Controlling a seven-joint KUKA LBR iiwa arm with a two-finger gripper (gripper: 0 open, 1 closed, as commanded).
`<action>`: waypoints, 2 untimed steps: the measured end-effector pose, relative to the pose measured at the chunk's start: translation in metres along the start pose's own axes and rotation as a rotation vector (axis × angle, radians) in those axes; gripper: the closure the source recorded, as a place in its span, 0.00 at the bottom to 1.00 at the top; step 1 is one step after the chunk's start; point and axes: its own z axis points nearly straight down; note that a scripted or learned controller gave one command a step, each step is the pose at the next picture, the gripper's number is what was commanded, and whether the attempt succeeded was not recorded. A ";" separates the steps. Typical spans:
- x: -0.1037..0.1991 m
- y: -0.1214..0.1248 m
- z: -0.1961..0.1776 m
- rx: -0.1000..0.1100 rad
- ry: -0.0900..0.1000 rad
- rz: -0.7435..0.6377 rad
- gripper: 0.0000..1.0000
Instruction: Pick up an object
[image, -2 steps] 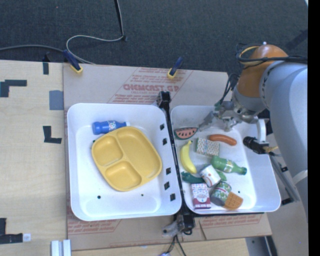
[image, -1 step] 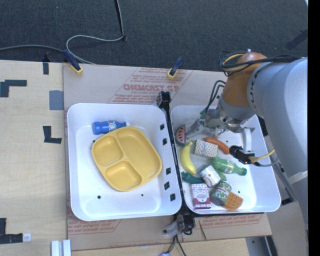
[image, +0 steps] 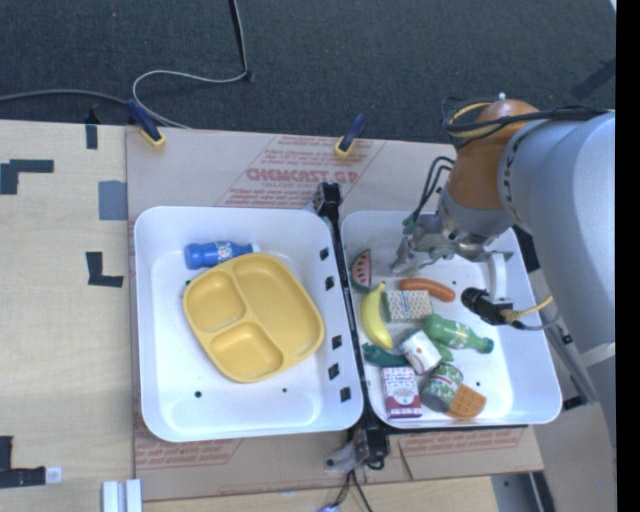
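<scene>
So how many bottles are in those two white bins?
2. A blue bottle lies in the left bin, above the yellow tray. A green bottle lies in the crowded right bin; others may be hidden.

Yellow tray (image: 253, 315), blue bottle (image: 215, 253), yellow banana (image: 374, 315), green bottle (image: 456, 334).

Red lettering reading "CHEMCAST GP" runs across the brown cardboard sheet (image: 262, 170) under the bins.
</scene>
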 end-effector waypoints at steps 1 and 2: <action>0.000 0.000 0.000 0.000 0.000 0.000 0.00; 0.002 -0.069 0.009 0.001 0.000 0.003 0.00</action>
